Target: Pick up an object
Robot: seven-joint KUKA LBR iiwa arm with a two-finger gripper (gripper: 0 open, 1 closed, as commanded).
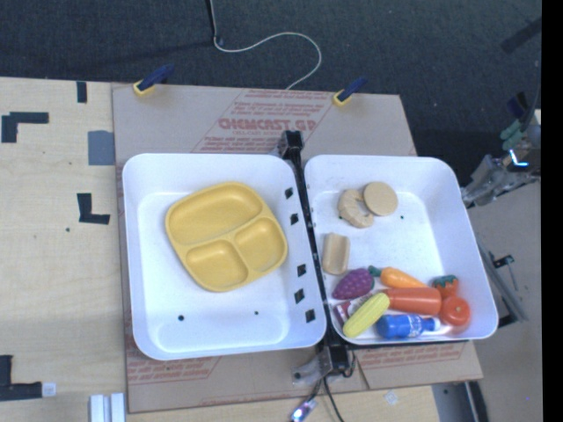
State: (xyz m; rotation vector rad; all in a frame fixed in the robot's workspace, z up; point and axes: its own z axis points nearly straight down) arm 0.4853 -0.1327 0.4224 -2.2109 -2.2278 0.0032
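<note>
The right bin (440,178) holds several toy foods. Two round tan biscuits (368,203) lie near its back, with a tan block (335,254) below them by the divider. Along the front sit purple grapes (354,282), an orange carrot (402,279), a yellow corn cob (366,314), an orange-red sausage-shaped piece (413,301), a red tomato (455,310) and a blue and white bottle (405,326). My gripper (503,172) hangs at the right edge, just outside the right bin's far right corner and well away from the food. It is small and dim.
A yellow three-part plate (224,236) lies in the left bin (145,262). Both bins rest on a cardboard sheet (264,121) held by clamps (152,79). A white cable (264,42) loops at the back. A black divider strip (299,218) runs between the bins.
</note>
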